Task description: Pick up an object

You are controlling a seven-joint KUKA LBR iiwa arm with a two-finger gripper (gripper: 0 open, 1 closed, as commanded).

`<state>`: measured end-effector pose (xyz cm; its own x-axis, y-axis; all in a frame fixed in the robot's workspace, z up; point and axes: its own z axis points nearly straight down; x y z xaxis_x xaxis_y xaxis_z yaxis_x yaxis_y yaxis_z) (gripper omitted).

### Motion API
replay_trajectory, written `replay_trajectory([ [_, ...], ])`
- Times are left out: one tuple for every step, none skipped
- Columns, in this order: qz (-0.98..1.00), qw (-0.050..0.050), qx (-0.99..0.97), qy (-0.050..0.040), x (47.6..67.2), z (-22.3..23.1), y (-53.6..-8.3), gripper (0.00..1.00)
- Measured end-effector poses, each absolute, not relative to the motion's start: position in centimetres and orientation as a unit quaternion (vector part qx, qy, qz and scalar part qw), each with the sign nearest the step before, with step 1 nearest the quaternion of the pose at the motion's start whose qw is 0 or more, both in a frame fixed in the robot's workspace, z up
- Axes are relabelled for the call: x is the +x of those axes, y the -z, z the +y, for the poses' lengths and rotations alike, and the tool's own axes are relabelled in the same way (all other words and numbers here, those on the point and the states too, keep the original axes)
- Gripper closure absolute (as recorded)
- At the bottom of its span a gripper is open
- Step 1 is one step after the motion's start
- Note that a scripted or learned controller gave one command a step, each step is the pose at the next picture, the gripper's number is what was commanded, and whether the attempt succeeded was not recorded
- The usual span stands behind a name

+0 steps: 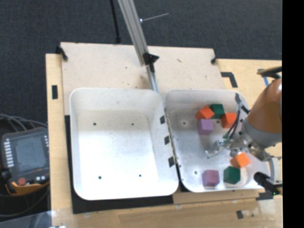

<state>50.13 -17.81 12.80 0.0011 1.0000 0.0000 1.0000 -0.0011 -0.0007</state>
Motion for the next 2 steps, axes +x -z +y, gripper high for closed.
replay_trajectory([
  [-0.705,-0.003,-0.709,0.0015,50.3,-17.9,-14.1,1.0],
  [-0.708,-0.004,-0.706,0.0014,50.8,-18.7,-18.6,1.0],
])
